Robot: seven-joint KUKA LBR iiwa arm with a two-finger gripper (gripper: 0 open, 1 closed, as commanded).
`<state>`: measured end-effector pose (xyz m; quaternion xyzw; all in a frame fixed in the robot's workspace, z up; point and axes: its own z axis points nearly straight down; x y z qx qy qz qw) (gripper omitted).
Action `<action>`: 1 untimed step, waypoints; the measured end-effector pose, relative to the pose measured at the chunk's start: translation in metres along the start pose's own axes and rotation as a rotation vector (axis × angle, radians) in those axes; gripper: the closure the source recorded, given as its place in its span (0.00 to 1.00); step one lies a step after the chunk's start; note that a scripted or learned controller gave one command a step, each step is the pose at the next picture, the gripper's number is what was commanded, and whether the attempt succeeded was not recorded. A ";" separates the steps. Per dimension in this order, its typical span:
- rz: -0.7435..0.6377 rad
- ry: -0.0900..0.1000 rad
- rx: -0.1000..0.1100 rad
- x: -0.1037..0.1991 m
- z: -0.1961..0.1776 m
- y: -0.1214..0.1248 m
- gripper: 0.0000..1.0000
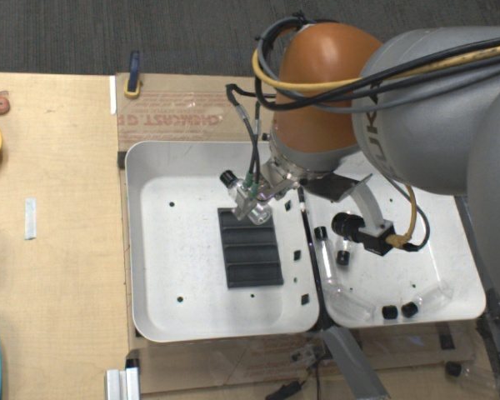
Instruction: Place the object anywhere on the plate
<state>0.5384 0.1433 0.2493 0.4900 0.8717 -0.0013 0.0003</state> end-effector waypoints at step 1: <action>-0.099 0.002 0.002 -0.034 0.095 -0.008 1.00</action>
